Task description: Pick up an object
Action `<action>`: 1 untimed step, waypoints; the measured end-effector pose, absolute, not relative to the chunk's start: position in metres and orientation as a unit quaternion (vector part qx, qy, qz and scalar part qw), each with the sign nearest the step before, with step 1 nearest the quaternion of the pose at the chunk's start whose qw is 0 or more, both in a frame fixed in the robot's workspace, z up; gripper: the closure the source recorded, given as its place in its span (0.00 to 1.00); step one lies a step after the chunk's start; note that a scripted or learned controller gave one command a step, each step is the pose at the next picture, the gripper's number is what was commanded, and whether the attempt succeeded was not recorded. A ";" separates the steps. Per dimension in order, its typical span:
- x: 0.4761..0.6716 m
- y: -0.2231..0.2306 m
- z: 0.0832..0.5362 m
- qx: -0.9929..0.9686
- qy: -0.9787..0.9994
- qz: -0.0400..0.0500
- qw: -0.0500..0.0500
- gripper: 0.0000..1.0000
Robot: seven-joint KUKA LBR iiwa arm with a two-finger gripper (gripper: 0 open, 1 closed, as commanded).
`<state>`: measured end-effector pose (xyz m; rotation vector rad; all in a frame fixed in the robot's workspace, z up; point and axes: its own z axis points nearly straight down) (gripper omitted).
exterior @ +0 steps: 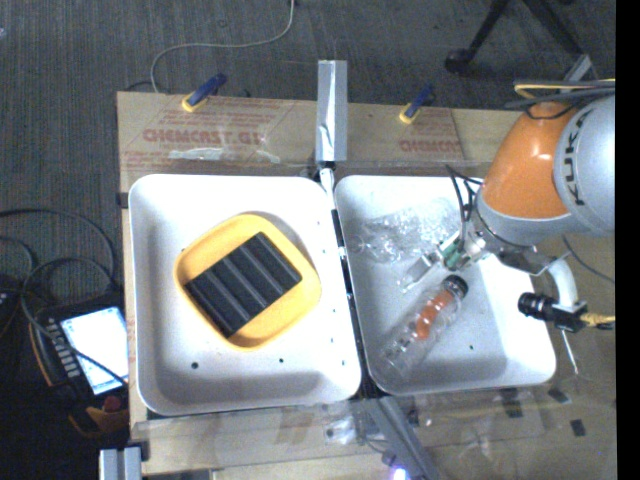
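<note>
Hangs over right bin (pixel 520 363) near clear bottle (pixel 425 323) and crumpled plastic (pixel 400 230); grip state seemingly hidden, cannot tell.

Both bins, the left bin (pixel 160 268) and the right bin (pixel 520 353), are plain white, set on a pale tan worktop (pixel 135 133) printed with faded red lettering and pinned by two clamps (pixel 203 91) in blue and yellow. In the left bin lies a yellow tray (pixel 305 293) whose black insert (pixel 243 281) is ribbed in parallel stripes. The right bin holds a clear bottle (pixel 427 321) with orange contents and a dark cap, plus crinkled transparent plastic (pixel 400 233); the arm (pixel 545 173) is grey with an orange band.
</note>
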<state>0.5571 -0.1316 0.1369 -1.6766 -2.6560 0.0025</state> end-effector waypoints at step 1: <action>0.539 -0.131 0.210 -0.504 -0.863 0.000 -0.001 0.00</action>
